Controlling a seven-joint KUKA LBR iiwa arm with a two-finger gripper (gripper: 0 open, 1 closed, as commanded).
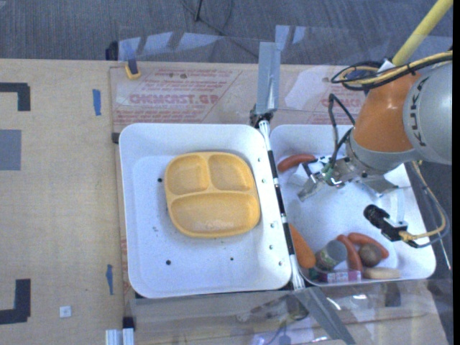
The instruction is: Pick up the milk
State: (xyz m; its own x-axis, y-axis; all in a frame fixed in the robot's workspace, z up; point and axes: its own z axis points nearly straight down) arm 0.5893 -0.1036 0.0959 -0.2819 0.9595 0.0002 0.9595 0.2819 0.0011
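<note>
— Under the bins, what surface?
— Pale wooden bench with black and blue tape marks. A printed cardboard sheet lies behind the left bin. Grey carpet runs along the far side, cables on it.
— Left bin contents?
— Yellow divided plate, flat.
— Milk?
— Not certain. Best match is a small pink-and-white box in the right bin, against the near wall, just below a can and near a carrot.
— Axis?
— It lies on its side, long axis along that wall, left to right. Which end is the top: can't tell.
— Claw?
— The gripper is low over the bin's far left part, well apart from the box. Spread or pressed together: can't tell.
</note>
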